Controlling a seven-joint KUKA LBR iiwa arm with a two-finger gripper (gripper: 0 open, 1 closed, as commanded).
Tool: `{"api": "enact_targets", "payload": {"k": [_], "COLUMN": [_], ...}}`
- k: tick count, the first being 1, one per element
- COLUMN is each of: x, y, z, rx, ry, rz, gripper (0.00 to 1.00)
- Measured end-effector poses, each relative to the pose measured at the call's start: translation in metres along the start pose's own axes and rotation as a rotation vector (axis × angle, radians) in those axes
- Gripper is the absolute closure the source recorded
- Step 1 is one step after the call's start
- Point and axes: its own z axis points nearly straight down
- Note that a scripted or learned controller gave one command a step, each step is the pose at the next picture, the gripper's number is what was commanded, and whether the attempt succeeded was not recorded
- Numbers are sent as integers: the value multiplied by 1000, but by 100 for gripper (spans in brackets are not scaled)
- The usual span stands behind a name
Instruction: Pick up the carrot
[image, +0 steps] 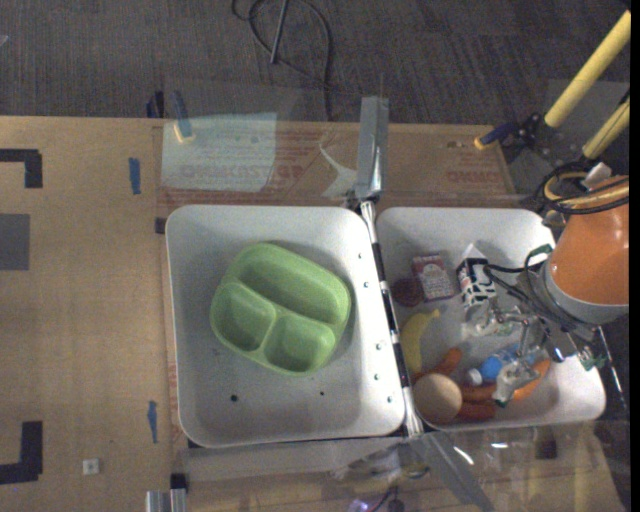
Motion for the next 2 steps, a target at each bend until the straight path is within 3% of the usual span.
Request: {"api": "enact_targets", "payload": {"k": [1,2], "x": [15,2], "y": [-46,2], "z": [63,63], "rx": [1,0], "ry": [0,1], "rz": [96,474], "gripper": [0,0]}}
